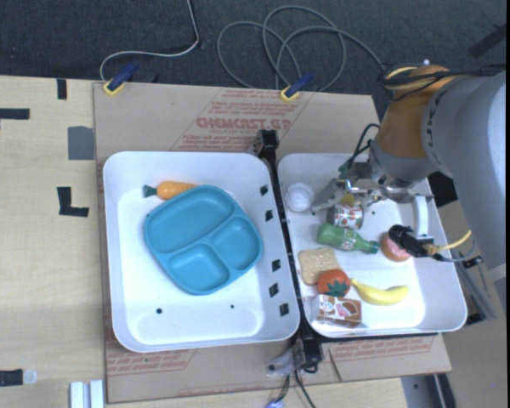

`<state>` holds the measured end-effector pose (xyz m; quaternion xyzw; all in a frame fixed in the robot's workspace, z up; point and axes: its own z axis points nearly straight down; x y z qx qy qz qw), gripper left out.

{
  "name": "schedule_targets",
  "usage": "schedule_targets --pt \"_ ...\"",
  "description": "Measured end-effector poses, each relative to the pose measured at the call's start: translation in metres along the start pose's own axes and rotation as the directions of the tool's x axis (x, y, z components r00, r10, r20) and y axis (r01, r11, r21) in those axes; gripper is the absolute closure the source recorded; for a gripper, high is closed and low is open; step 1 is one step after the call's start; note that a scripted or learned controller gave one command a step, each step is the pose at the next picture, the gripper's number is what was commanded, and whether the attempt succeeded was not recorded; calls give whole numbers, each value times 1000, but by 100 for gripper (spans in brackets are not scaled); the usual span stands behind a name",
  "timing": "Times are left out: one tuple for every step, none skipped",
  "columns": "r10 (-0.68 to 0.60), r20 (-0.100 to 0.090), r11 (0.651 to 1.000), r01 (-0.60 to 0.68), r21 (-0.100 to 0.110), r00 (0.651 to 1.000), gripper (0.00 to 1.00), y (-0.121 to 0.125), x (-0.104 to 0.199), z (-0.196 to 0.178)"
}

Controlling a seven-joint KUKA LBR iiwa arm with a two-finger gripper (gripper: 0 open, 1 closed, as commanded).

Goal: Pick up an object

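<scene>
Gripper [350,195], at the end of the grey arm [459,134] with its orange band [404,130], hangs low over the back part of the right bin [442,313]; whether it is parted or closed cannot be made out, since the wrist hides that part of the tool, and nothing is seen clamped in it. Directly below it stands a small can [349,218] with a red and white label, and just in front of that lies a green bottle [346,238] on its side. Toward the divider between the bins rests a white cup [299,197]. A pink doughnut [395,248] lies near the right wall, beside a black part of the tool. Nearer the front of the bin sit a cracker [316,264], a tomato [332,281], a banana [381,293] and a small printed packet [338,310], close together. Left bin [127,313] holds a blue divided plate [203,238], with a carrot [172,189] touching its back edge. Both bins rest on a cardboard sheet [229,121].
</scene>
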<state>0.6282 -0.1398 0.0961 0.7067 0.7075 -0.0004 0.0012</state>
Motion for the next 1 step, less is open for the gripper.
schedule_targets --pt "-2 -3 1000 2 0 1000 100 -8 62 -89"
